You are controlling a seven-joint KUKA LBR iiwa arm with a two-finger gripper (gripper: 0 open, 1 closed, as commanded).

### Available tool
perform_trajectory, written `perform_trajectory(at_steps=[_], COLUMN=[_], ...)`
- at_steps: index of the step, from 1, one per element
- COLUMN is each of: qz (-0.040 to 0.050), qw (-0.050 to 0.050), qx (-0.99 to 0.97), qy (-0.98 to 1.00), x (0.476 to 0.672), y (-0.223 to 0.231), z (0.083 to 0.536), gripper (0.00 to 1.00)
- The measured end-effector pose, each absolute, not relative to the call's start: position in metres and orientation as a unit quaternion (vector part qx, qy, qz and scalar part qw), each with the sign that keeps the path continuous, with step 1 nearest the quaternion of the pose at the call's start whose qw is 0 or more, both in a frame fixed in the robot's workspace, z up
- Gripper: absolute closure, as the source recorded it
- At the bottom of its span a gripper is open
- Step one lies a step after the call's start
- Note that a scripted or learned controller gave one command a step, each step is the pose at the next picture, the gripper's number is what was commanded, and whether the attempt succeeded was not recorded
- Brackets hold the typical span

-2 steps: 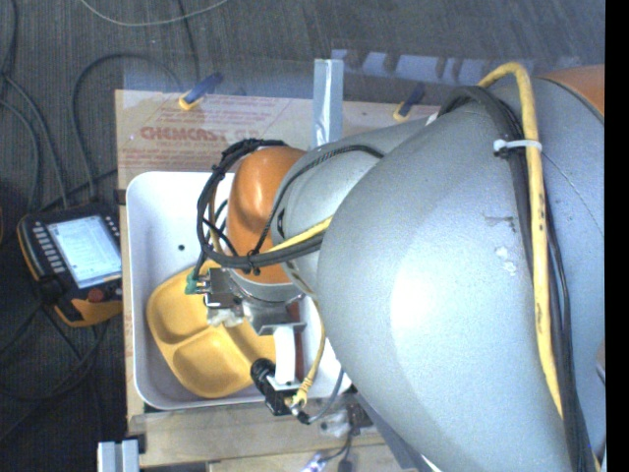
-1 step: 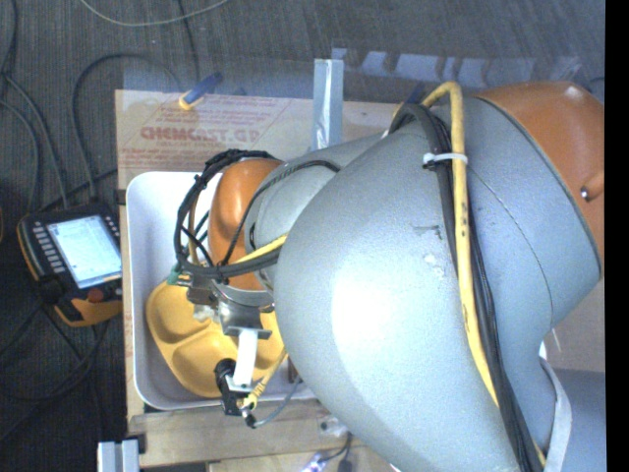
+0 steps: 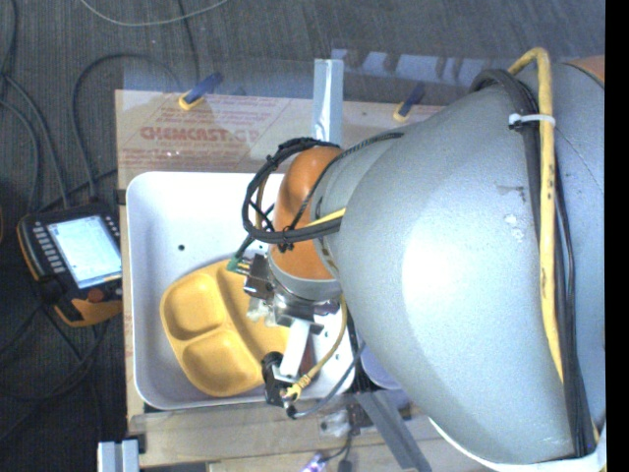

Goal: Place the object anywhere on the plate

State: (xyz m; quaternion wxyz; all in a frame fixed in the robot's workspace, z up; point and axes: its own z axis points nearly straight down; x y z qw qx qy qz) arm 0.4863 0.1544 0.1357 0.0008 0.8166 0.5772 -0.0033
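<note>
The plate [image 3: 206, 347] at lower left is mustard yellow; the bin [image 3: 162, 214] around it is plain white. The arm [image 3: 462, 264] is pale grey, with an orange band [image 3: 300, 180] and a yellow cable [image 3: 543, 165]. The tabletop [image 3: 157, 160] is tan with faded red lettering. The floor [image 3: 59, 28] is dark grey and finely ribbed.

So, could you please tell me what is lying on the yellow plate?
On the yellow plate, the uncovered compartments look bare. The arm covers the rest, so anything there cannot be seen.

Red "CHEMCAST" print on the brown board [image 3: 197, 136]
</note>
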Motion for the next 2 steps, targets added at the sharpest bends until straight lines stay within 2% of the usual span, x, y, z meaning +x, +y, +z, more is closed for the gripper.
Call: perform_trajectory(at_steps=[1,2], qz=[-0.0017,-0.0032], qw=[0.004,0.001], qx=[0.831,0.804], qy=[0.556,0.594], x=[0.486,0.483], y=[0.18,0.077], z=[0.108,0.183], gripper=[1.0,1.0])
